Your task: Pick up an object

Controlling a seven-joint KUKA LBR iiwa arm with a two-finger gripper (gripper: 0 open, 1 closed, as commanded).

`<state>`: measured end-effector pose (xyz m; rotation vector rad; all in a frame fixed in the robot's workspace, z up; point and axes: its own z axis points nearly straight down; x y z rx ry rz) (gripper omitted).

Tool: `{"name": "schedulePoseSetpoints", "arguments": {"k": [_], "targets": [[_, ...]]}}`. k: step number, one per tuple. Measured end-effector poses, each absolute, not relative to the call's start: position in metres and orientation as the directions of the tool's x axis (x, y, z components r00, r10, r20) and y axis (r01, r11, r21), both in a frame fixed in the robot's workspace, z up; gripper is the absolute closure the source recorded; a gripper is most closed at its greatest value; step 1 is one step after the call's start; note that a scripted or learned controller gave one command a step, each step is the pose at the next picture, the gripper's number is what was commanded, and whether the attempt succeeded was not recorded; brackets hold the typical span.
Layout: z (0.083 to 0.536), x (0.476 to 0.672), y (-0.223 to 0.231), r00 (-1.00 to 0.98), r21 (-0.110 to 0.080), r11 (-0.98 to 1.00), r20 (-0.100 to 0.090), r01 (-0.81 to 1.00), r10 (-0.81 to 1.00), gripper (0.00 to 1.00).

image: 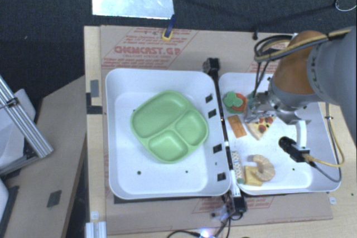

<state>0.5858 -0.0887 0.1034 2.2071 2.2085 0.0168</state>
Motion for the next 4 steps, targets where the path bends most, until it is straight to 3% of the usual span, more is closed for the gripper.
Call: {"name": "schedulePoseSetpoints", "arguments": {"k": [1,2,3,4], "targets": [[0.147,0.59,-0.089,-0.004,0.005,0.004,0.0,1.0,1.0,1.0],[0.211,0.595,-0.086,-0.005,0.008,0.005,-0.001,1.0,1.0,1.0],[0.225,0.596,-0.086,-0.005,0.003,0.005,0.0,1.0,1.0,1.0],[0.235,0.566,-0.04,-0.009,0.0,0.009,0.002,1.0,1.0,1.0]]}}
